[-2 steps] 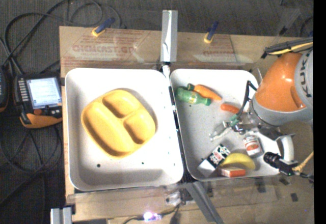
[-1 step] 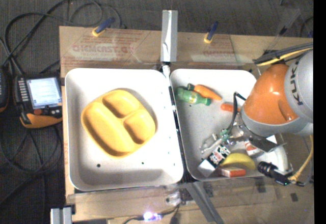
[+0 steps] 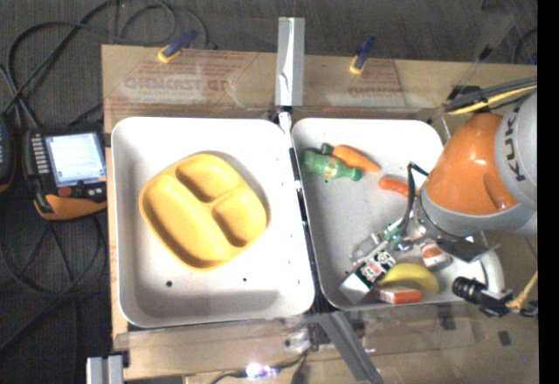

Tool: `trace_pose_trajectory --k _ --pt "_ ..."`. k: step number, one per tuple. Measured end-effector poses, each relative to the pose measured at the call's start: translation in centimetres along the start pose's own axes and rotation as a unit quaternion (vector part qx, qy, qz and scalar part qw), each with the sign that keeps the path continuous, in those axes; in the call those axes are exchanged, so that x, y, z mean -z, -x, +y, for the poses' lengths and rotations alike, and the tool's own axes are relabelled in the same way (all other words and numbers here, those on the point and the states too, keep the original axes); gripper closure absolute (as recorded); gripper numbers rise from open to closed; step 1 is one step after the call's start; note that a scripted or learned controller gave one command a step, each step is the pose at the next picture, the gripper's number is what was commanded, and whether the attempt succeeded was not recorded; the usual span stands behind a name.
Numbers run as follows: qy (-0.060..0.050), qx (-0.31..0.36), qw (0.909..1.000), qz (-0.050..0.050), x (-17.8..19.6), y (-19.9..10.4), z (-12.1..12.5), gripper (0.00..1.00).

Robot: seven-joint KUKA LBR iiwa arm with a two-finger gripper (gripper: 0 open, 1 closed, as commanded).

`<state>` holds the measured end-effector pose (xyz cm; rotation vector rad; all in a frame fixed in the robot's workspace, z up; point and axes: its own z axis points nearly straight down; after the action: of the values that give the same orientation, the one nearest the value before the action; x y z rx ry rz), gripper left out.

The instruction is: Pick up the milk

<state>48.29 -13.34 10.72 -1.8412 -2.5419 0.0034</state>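
Observation:
The milk [image 3: 371,271] is a small white carton with black and red print. It lies tilted near the front wall of the right bin [image 3: 345,216]. My gripper [image 3: 390,236] hangs low over the bin just behind and to the right of the carton, under the orange wrist [image 3: 467,173]. Its tip is close to the carton's upper end, and I cannot tell whether they touch. A banana [image 3: 410,276] lies right beside the carton, and the arm covers the bin's right side.
An orange-red box [image 3: 399,295] lies in front of the banana, and a small white and red pack [image 3: 432,256] sits under the wrist. A green bottle [image 3: 330,167], a carrot [image 3: 356,156] and a red piece [image 3: 393,186] lie further back. The left bin [image 3: 131,286] holds a yellow divided plate [image 3: 203,208].

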Motion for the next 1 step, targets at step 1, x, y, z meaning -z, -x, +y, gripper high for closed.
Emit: trace_pose_trajectory --k 1 --pt "0.005 0.007 0.9999 -0.005 -1.64 -2.17 1.04 0.0"
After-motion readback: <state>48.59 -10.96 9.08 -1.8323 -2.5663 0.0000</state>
